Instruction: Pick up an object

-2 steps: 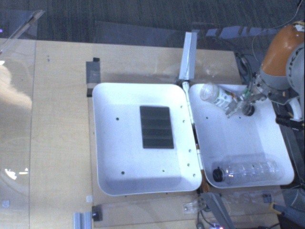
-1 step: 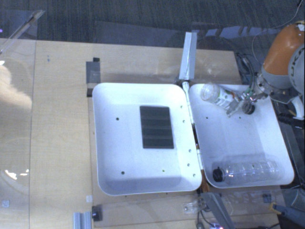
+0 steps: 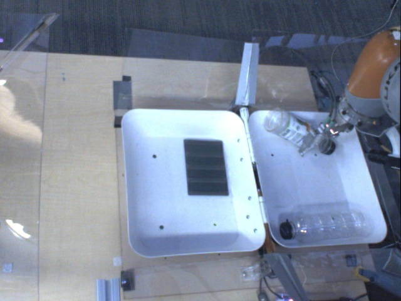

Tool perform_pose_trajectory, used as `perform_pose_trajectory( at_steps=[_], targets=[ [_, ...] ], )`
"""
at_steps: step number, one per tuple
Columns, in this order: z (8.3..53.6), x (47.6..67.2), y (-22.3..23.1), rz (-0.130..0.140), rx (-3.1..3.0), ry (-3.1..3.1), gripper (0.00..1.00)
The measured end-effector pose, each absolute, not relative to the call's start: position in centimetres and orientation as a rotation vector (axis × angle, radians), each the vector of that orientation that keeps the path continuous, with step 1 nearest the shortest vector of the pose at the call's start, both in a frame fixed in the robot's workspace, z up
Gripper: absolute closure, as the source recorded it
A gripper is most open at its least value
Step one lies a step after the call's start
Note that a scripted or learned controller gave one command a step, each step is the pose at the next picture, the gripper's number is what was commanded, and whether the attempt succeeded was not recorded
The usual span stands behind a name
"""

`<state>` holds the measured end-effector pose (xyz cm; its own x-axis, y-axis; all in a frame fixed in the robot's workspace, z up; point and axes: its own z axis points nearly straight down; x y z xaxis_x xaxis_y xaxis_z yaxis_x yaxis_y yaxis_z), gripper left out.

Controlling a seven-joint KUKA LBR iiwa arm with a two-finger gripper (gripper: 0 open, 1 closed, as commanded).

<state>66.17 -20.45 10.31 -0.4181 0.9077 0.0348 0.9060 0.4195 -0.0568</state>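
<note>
A small clear bottle [image 3: 283, 125] with a green-and-white label lies tilted in the far left corner of the right bin [image 3: 351, 187]. My gripper [image 3: 318, 142] is low inside that bin, just right of the bottle's lower end and touching or nearly touching it. A large clear plastic bottle [image 3: 326, 224] with a black cap lies on its side along the right bin's near wall. A flat black ribbed block [image 3: 205, 167] rests in the middle of the left bin [image 3: 150, 205].
The arm's orange band [image 3: 371, 68] and grey wrist hang over the right bin's far right corner. A metal bracket [image 3: 247, 74] stands behind the seam between the bins. Cables and clamps lie along the bench's right and near edges.
</note>
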Motion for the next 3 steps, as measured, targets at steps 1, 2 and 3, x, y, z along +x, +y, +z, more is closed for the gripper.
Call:
perform_pose_trajectory(
  at_steps=[1,2,3],
  targets=[
    [15.3,63.4,-20.1,-0.005,-1.765,-2.609,1.0],
    [22.0,67.1,-13.2,-0.004,-1.682,-2.658,1.0],
    [19.5,67.0,-12.6,-0.001,-1.66,-2.668,1.0]
  ],
)
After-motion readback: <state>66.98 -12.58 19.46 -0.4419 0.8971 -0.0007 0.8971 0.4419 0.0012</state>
